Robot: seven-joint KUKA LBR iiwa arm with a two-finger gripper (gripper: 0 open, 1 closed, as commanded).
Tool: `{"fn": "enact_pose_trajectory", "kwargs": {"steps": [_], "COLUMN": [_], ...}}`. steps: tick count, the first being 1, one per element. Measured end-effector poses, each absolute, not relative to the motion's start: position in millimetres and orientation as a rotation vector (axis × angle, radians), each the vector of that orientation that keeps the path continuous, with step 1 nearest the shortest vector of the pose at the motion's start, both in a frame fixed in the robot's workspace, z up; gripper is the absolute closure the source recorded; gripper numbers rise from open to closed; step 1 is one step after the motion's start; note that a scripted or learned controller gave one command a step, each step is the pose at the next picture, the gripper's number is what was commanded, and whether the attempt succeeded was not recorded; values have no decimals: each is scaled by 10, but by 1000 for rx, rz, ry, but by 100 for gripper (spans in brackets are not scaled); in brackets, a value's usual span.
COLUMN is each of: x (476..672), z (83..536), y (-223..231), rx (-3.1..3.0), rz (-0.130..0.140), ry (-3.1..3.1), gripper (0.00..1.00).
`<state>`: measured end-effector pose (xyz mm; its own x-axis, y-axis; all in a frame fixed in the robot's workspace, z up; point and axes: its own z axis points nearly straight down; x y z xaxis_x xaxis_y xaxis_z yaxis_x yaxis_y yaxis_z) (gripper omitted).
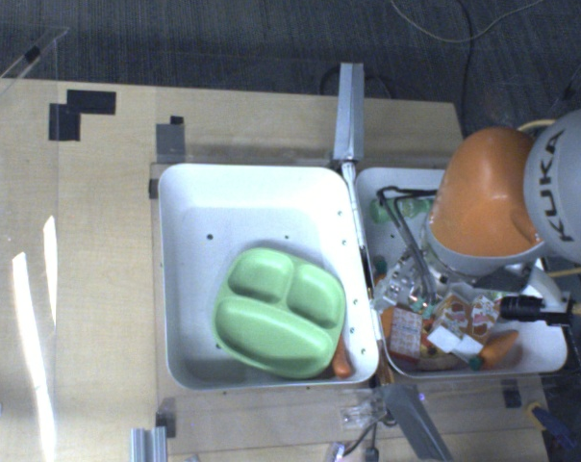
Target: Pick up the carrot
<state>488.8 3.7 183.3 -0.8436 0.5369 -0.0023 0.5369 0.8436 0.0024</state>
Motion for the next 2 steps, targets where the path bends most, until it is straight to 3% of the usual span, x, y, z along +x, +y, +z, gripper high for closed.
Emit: {"fn": "enact_pose_trajectory", "kwargs": {"steps": [1, 2], "x": [4884, 4884], "z": [1833, 1859], "y": [471, 1092], "rx": [460, 569], "rz": [3, 4], "ry": [3105, 3086], "gripper": [100, 100]}}
